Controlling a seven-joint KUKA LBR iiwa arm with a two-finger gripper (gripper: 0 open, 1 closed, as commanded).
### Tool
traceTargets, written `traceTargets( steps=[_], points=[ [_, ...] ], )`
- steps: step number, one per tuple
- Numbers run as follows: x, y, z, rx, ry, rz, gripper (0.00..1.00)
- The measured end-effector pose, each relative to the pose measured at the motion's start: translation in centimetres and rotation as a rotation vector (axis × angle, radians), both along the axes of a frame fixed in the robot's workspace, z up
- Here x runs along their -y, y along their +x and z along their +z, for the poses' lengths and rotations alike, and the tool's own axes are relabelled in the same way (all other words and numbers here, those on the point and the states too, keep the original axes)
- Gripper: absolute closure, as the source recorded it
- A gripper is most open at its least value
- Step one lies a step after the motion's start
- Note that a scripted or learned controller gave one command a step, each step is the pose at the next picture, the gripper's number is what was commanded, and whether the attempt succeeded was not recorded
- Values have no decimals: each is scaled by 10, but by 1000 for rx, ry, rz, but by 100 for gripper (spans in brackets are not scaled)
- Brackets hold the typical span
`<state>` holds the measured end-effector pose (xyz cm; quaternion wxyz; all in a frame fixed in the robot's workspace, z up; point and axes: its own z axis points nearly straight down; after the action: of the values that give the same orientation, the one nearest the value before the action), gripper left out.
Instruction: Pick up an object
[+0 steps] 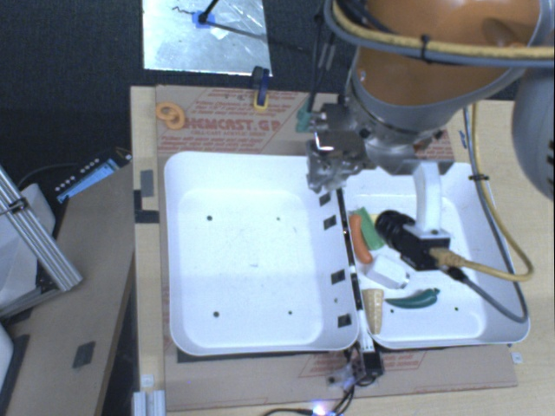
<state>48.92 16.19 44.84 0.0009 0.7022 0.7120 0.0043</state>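
At the near edge of the right bin (486,323), a tan cone-shaped piece (374,308) lay beside the divider, with a curved dark-green object (416,298) just to its right. Slightly farther in sat a white block (389,272), then an orange carrot-like piece (358,237) touching a green piece (370,230). The left bin (186,232) lay alongside on the tabletop (147,258). Farther back, the gripper (328,173) hung over the divider near the bins' far edge; whether it was spread or pressed together could not be told, and nothing showed in its grasp.
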Motion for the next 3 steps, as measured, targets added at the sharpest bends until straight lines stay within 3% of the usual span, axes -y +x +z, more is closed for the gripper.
traceTargets(
  steps=[1,2,3],
  points=[
    [-49,-3,-8,-6,-3,-4,100],
    [-74,-3,-26,-8,-4,-7,100],
    [-72,-3,-84,-11,-7,-13,100]
  ],
)
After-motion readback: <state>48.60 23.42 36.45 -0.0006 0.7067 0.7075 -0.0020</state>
